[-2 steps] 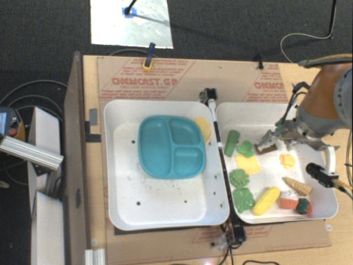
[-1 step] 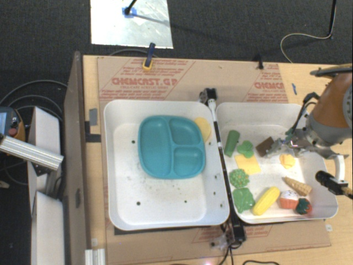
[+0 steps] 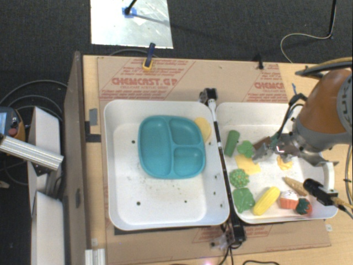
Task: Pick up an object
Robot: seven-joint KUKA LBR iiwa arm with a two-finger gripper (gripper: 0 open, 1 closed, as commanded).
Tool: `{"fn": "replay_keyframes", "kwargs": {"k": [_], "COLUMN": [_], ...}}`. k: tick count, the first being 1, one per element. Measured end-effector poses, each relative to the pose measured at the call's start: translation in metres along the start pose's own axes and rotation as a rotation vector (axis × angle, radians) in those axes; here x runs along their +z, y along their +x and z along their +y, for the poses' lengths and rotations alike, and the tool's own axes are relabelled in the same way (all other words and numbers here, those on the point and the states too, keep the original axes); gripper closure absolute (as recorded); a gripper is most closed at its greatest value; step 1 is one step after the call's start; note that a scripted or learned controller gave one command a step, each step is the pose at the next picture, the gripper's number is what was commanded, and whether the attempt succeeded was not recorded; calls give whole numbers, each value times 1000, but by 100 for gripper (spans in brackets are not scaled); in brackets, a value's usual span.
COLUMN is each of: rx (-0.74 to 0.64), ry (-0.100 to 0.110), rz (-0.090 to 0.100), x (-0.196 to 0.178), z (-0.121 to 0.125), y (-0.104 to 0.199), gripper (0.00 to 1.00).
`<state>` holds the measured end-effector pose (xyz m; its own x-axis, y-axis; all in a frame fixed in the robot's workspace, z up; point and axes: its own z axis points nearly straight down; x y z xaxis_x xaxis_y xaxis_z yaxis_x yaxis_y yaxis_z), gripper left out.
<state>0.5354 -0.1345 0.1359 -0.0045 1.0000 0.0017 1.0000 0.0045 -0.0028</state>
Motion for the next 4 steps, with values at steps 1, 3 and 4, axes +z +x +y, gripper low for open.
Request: {"fn": "replay_keyframes", "kwargs": {"k": [1,3,4], "rx": [-3,5,-2], "ry": [-2,-8,-9], "rz": [0,-4,-4], "x": [24,52,40], "z": [2,72,72], "y": [50,-41,-39], "gripper": [0,0,100]}}
